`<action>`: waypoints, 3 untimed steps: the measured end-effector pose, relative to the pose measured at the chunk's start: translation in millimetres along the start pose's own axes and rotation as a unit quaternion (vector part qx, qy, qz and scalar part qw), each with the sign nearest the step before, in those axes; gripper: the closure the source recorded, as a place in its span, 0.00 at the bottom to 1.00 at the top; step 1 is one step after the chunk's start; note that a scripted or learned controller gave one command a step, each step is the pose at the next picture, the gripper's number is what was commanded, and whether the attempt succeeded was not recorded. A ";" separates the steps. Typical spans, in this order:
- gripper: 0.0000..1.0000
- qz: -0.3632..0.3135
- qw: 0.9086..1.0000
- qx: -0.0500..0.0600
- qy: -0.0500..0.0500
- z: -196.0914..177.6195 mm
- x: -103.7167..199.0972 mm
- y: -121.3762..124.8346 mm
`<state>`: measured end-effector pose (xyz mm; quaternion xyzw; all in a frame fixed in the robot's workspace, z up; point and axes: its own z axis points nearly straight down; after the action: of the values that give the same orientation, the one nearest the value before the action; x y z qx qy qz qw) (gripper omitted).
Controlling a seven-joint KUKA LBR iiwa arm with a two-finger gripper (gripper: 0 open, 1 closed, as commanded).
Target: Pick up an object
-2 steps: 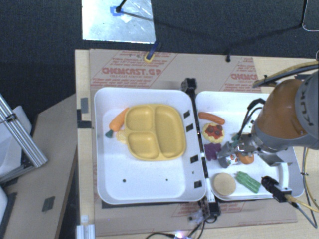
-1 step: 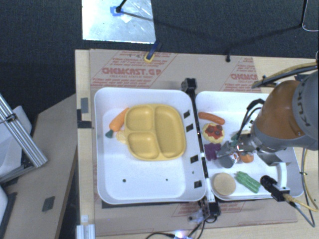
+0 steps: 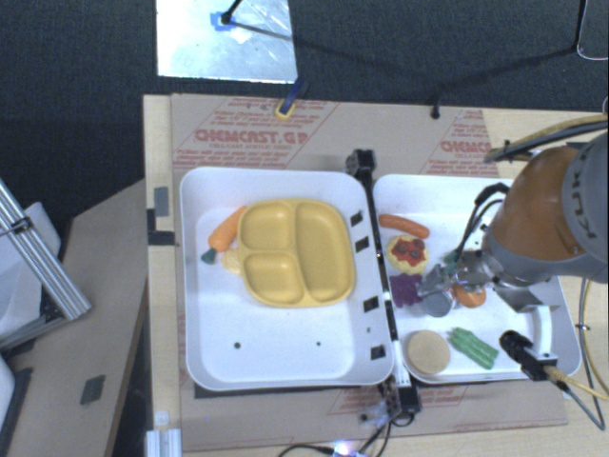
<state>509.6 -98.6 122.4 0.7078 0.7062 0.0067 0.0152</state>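
Two bins sit side by side. In the left bin (image 3: 205, 350) a divided tray (image 3: 290, 252) lies near the middle, with a carrot (image 3: 225, 228) touching its 9 o'clock edge. In the right bin (image 3: 457, 184), a sausage (image 3: 403, 225) lies at 11 o'clock, a pizza slice (image 3: 410, 252) just below it, a round cookie (image 3: 428, 351) at 7 o'clock, and what may be a pickle (image 3: 473, 347) beside it at 6 o'clock.

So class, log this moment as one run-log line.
arm: over right bin | gripper: low beside purple toy | grasp: unclear | yellow tray, carrot: left bin
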 end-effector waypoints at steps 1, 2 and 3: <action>1.00 -0.003 1.000 0.015 0.006 -49.9 8.7 5.1; 1.00 -0.003 1.000 0.014 0.006 -100.8 8.1 7.7; 1.00 -0.003 1.000 0.015 0.006 -103.2 67.0 2.8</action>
<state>509.3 -30.4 224.8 0.7058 0.7084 0.0007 0.0005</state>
